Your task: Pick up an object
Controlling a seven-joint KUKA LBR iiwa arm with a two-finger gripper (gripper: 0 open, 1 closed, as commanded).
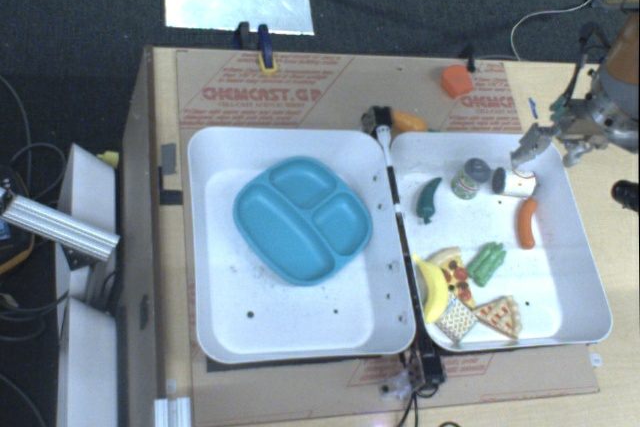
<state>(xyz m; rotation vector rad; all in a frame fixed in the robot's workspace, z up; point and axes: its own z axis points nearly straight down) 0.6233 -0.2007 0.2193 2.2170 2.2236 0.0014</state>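
My gripper (551,149) hangs over the far right corner of the right bin (575,215), its fingers spread apart with nothing between them. Just below its left finger lies a white cylinder (517,183). Near it are a small tin can (465,184), a dark grey round piece (479,170) and an orange sausage-shaped toy (526,223). Farther forward lie a green pepper (428,199), a green ridged vegetable (487,261), a banana (435,286), a pizza slice (499,316) and a checkered cracker (456,321).
The left bin (230,315) holds a blue divided plate (302,218). An orange block (457,80) and an orange-yellow item (408,123) lie on the board behind the bins. A clamp (265,45) sits at the far edge.
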